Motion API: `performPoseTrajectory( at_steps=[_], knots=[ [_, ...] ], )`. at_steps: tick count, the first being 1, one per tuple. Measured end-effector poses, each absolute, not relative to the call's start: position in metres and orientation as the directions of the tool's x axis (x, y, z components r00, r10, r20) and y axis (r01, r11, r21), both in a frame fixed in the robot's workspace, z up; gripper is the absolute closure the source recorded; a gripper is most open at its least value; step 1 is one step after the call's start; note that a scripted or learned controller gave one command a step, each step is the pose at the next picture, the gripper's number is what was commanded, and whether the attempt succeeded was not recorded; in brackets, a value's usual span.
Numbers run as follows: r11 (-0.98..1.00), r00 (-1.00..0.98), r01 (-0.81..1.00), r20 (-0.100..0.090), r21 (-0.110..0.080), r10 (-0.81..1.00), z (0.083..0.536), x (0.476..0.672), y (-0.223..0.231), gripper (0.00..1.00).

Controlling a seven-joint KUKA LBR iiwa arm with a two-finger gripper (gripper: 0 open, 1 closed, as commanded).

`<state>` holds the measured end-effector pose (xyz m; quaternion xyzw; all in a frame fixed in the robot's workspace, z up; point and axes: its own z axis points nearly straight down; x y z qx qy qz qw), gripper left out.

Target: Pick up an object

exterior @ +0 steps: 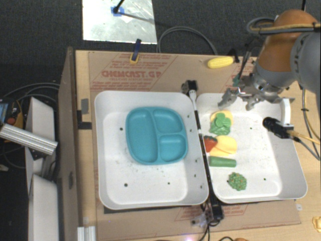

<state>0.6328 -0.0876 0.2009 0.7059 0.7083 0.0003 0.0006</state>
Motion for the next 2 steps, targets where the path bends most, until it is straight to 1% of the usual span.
performPoseTrajectory(
  at_steps=[1, 2],
  knots=[
    [0.006, -0.006, 1.0, -0.002, 0.001, 1.0, 0.079, 0.655, -0.093, 0.0],
    [0.007, -0.007, 1.0, -0.002, 0.011, 1.0, 0.098, 0.659, -0.093, 1.0]
  ],
)
